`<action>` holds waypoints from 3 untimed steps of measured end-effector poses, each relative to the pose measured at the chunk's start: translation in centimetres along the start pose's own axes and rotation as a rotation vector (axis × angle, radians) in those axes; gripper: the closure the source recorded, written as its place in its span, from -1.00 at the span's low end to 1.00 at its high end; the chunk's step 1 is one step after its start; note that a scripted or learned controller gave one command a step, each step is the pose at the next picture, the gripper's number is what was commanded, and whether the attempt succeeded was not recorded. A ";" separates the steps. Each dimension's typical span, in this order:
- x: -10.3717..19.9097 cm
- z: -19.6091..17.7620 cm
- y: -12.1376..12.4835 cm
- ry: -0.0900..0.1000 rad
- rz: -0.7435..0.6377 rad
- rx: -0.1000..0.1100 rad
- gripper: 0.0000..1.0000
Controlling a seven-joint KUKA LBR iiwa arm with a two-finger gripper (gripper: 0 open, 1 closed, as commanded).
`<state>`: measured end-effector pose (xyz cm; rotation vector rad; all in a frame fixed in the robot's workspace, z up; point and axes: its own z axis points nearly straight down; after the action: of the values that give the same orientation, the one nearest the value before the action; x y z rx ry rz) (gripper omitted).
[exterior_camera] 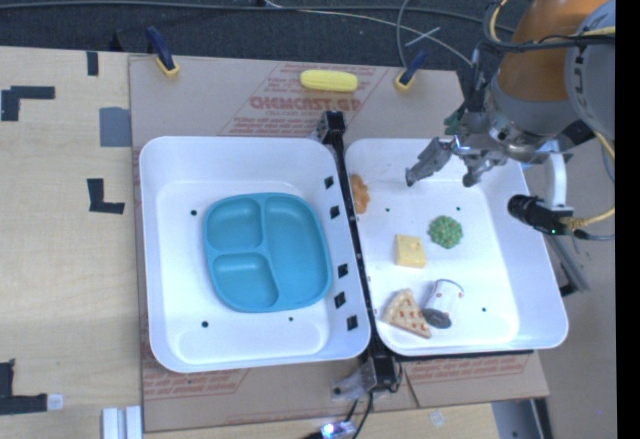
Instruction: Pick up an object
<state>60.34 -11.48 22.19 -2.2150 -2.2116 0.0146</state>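
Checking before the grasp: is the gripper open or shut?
Open. The gripper hangs over the right bin with its two fingers spread apart and nothing between them.

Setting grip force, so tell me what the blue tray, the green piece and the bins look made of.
Tray: likely moulded plastic, smooth with a soft sheen and rounded compartment walls.
Green piece: bumpy and matte, perhaps toy broccoli in plastic or rubber; too small to tell.
Bins: white, glossy, probably plastic.
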 end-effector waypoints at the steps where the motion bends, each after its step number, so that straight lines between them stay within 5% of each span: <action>1: 0.0 -0.8 0.3 -0.001 -0.003 -0.013 -1.00; 3: 0.4 9.5 -0.3 -0.002 -0.003 -0.008 -1.00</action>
<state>59.87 -11.05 12.71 -2.2163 -2.2199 0.0074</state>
